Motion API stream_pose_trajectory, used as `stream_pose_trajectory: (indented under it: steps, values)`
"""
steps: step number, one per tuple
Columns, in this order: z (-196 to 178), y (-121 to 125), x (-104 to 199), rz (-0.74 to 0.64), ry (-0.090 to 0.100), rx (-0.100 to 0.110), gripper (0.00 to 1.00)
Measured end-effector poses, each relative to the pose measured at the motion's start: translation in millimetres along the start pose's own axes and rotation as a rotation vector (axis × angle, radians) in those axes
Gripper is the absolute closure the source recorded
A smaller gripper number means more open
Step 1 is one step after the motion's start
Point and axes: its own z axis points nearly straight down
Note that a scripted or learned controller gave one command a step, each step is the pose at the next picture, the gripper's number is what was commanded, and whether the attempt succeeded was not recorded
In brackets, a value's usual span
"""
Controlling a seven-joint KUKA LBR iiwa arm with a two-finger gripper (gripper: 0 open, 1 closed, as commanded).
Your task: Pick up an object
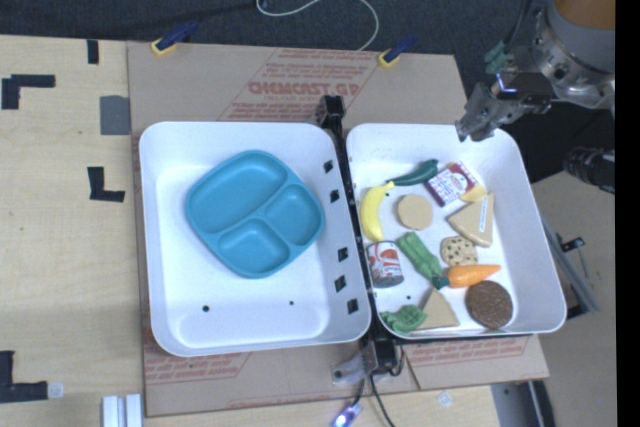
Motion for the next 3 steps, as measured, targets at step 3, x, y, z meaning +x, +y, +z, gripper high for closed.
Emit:
stream_pose_trajectory:
  steps: [3]
  values:
    - [-34,-60,124,0.002,0.001,0.019,1.00]
